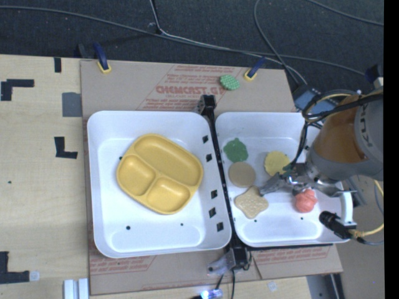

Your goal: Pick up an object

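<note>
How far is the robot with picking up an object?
Done: the claw is down inside the right bin, among the small pieces. In hand: nothing visibly; it sits between the tan round piece and the red piece, near the yellow piece. Left: to grip one piece and lift it.

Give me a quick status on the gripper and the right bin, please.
Gripper low in right bin, nothing seen held. Tan round piece and beige piece just beside it. Red piece under the wrist.
</note>
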`<act>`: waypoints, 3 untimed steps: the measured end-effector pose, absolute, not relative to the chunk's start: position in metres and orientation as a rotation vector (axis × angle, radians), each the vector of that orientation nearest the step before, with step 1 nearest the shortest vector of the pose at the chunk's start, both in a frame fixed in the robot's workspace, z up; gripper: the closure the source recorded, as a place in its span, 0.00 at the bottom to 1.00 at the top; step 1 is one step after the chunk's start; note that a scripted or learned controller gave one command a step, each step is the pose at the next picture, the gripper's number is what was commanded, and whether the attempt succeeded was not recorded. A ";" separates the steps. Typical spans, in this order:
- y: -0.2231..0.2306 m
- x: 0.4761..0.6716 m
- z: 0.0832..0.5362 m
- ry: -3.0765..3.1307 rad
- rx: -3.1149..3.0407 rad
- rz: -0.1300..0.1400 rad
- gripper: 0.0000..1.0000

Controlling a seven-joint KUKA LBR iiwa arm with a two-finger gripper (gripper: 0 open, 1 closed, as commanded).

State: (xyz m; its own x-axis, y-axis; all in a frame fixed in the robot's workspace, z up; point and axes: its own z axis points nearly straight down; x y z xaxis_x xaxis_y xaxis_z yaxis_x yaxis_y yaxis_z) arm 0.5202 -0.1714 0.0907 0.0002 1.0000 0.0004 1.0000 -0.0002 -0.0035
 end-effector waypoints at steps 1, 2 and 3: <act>-0.171 0.522 0.104 -2.222 -2.218 -0.002 1.00; -0.167 0.512 0.156 -2.223 -2.221 -0.001 1.00; -0.162 0.513 0.218 -2.227 -2.222 -0.004 1.00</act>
State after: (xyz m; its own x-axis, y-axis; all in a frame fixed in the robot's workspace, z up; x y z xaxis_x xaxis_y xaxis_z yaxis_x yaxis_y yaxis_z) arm 0.5128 -0.1623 0.2182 -0.0022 1.0000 -0.0017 1.0000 0.0022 0.0052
